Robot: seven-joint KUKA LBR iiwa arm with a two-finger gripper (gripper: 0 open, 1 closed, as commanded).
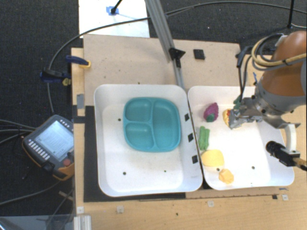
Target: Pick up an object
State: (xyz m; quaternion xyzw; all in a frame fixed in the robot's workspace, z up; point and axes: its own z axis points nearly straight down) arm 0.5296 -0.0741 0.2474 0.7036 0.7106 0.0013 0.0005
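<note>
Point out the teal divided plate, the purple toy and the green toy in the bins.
teal divided plate [165, 123]: camera view, floor of its large right compartment.
purple toy [210, 111]: camera view, middle of its body, right bin.
green toy [204, 138]: camera view, middle of its length, by the right bin's left wall.

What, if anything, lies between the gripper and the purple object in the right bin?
Nothing visible. The gripper hangs over the right bin, just right of the purple object. A small yellow-red object sits against the gripper, not across the gap.
</note>
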